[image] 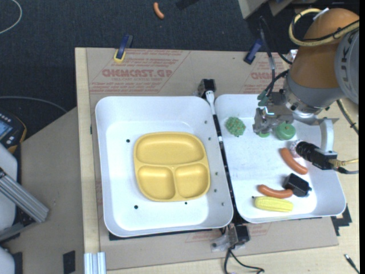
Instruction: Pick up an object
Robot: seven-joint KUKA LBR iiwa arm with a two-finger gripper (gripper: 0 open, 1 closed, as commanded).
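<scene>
Camera view: two-finger gripper, grip state indeterminable, hovers in the right white bin, at 3 o'clock of fuzzy green broccoli piece.

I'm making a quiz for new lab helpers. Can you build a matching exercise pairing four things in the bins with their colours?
Things:
1. divided plate
2. toy broccoli
3. hot dog
4. small block

Colours:
A. black
B. yellow
C. orange-red
D. green

Pairs: 1-B, 2-D, 3-C, 4-A
</scene>
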